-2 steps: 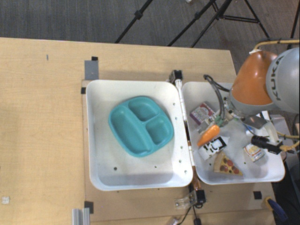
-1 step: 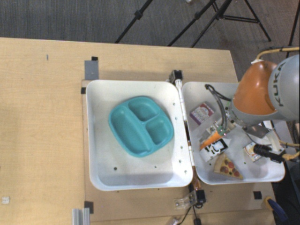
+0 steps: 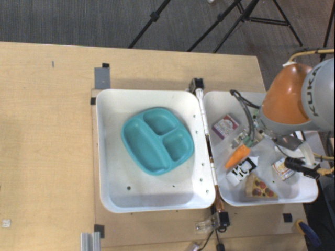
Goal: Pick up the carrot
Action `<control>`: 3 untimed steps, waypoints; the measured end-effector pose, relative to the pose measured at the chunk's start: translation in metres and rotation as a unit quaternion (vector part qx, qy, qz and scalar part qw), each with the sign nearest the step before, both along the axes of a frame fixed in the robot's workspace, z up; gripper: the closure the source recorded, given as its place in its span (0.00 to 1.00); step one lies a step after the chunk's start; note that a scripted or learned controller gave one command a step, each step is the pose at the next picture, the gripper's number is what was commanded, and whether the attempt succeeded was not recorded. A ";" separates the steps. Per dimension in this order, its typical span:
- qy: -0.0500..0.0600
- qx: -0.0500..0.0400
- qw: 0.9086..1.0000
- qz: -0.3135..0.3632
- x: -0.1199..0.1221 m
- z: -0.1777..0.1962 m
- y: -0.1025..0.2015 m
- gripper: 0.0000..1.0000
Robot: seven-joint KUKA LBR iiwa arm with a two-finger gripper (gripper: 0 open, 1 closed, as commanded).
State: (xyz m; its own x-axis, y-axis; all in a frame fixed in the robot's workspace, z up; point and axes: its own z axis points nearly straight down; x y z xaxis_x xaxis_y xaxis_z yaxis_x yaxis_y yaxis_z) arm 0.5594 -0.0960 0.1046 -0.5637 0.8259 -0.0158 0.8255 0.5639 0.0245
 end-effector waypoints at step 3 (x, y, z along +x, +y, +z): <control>0.012 0.001 0.997 -0.075 0.010 0.006 -0.016 0.00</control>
State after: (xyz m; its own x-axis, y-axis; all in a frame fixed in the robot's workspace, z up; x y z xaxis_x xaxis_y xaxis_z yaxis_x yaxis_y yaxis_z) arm 0.5699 -0.1118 0.1105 -0.4343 0.9008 -0.0023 0.9008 0.4343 0.0039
